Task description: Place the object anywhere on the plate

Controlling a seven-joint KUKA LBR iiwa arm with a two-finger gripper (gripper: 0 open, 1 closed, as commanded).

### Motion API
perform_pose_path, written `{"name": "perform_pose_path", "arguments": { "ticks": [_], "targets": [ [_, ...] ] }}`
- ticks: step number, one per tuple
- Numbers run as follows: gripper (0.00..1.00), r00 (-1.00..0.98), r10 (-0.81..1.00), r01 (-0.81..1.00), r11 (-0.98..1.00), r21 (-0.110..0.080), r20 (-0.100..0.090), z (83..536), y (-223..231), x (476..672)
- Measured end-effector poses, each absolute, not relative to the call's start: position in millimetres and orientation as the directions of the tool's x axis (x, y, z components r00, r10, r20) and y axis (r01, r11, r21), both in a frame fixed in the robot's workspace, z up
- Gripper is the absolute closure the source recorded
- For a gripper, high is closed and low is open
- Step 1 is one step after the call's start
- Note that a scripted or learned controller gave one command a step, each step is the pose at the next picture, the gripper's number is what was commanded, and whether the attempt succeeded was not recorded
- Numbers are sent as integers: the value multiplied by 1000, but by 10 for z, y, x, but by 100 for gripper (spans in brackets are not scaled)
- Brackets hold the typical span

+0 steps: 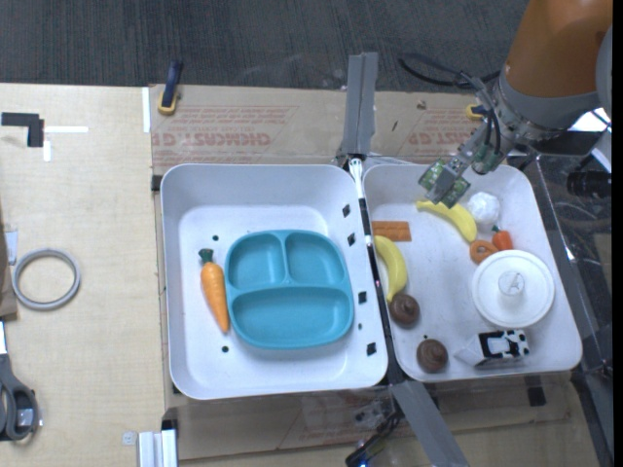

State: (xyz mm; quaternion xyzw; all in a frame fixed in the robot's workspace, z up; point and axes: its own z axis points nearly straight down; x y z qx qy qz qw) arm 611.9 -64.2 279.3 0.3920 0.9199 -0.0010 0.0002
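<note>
On the pale wooden bench [78,358], nearest the lower edge at far left, lie grey scissor handles [18,412], with a grey ring of tape [43,278] just above them. The left white bin [185,261] holds an orange toy carrot [215,294] lying just beside the left rim of a blue three-compartment plastic plate [289,288] — not on it. In the right white bin [550,353], left to right: an orange flat block [391,230], a yellow toy banana [392,266], two brown round pieces [405,309] and [432,355], a second yellow banana [454,217], a black-and-white small object [504,343], a white lidded round pot [513,285]. The gripper [446,182] hangs just above that second banana; whether its fingers are apart or closed I cannot tell — nothing visibly sits between them.
</note>
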Motion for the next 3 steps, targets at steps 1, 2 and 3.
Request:
{"name": "perform_pose_path", "arguments": {
  "ticks": [1, 2, 3],
  "targets": [
    [100, -661, 750, 750, 661, -3, 1, 2455, 331, 6133],
    [100, -754, 656, 656, 754, -2, 1, 1983, 937, 5810],
    [100, -903, 429, 429, 903, 0, -1, 2809, 1359, 5150]
  ]
}}
